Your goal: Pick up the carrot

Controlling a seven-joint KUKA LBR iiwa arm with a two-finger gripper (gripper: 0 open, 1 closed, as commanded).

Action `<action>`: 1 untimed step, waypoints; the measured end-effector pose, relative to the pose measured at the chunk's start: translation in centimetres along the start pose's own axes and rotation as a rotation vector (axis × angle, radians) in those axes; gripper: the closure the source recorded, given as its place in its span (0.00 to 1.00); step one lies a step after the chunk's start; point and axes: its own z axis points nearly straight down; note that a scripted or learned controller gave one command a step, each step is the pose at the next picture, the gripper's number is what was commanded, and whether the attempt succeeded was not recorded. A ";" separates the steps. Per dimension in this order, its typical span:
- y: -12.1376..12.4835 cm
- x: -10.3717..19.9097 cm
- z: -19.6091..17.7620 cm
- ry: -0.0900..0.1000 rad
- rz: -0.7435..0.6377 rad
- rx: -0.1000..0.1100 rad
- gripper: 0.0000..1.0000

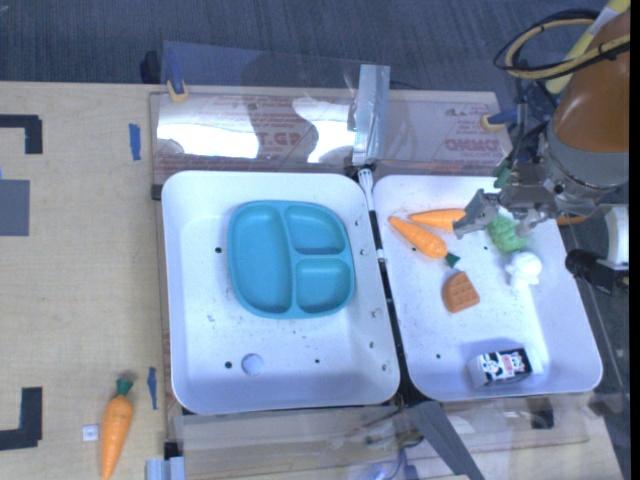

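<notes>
**Sam:** Where is the carrot?

**Me:** I see two in the right bin (560,353), up near its top left corner. One carrot (418,237) lies slanted by the wall between the bins. The other carrot (437,217) lies flat just above it, and its right end goes under the claw, so I can't see that bit. A third carrot (117,425) sits out on the bench (70,268), at the lower left of the frame.

**Sam:** Is the claw open?

**Me:** I can't tell. The claw (508,210) hangs over the top of the right bin, and it's too fuzzy to make out. I see nothing held in it. It sits right by the flat carrot's end, just above a green thing (505,235).

**Sam:** What else is there?

**Me:** A white lump (523,266), an orange slice (460,292) and a small black and white carton (500,365). The left bin (195,288) holds a blue plate (292,258). The arm's top is cut off at the right edge.
</notes>
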 end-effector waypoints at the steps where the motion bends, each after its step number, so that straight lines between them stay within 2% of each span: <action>1: -6.8 3.0 7.9 0.001 -0.386 0.003 0.00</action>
